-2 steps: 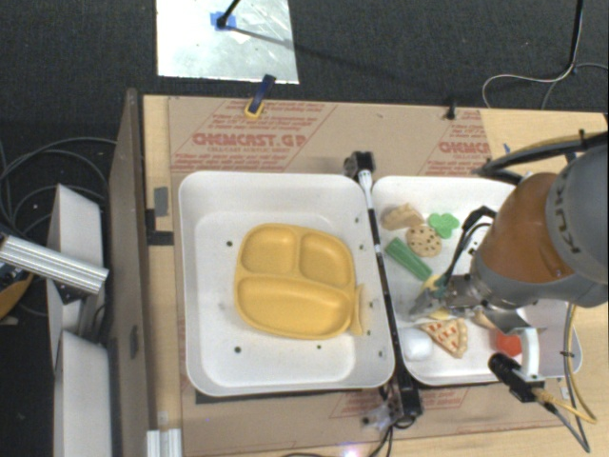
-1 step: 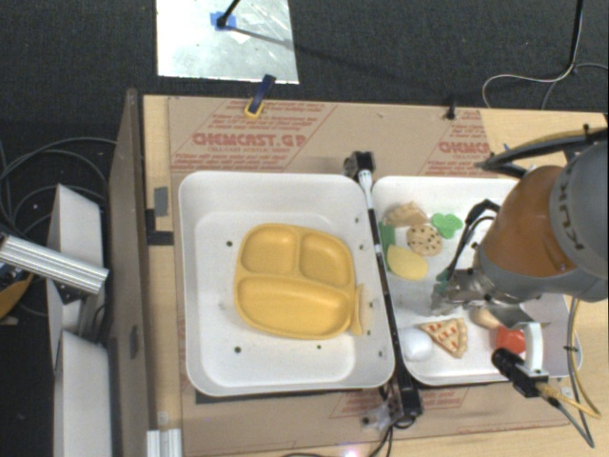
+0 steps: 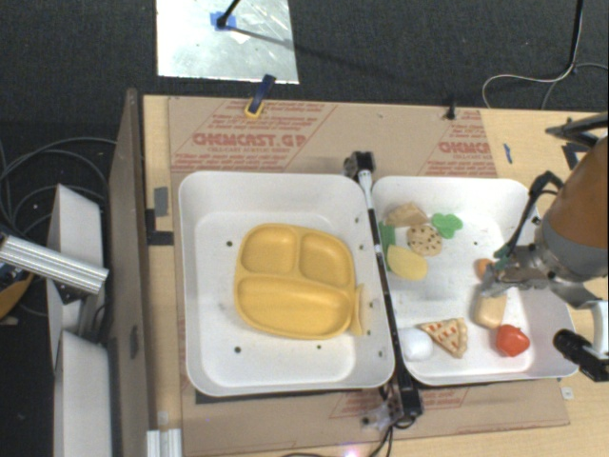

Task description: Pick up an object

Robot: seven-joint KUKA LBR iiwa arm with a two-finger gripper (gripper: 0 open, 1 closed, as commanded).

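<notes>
The right bin (image 3: 457,190) holds several toy foods. A brown bread piece (image 3: 405,215), a cookie (image 3: 424,240), a green broccoli (image 3: 445,224) and a yellow lemon-like piece (image 3: 408,265) lie at its left. Along the front lie a white egg (image 3: 416,343), a pizza slice (image 3: 447,335) and a red tomato (image 3: 512,340). My gripper (image 3: 499,276) reaches in from the right, low over an orange piece (image 3: 483,268) and a beige piece (image 3: 490,309). The arm hides where the gripper meets them.
A yellow divided plate (image 3: 293,280) lies in the left bin (image 3: 276,190). The ridge between the bins (image 3: 379,265) runs front to back. The arm's grey body with its orange band (image 3: 582,219) hangs over the right bin's right wall. Cables lie on the dark floor behind.
</notes>
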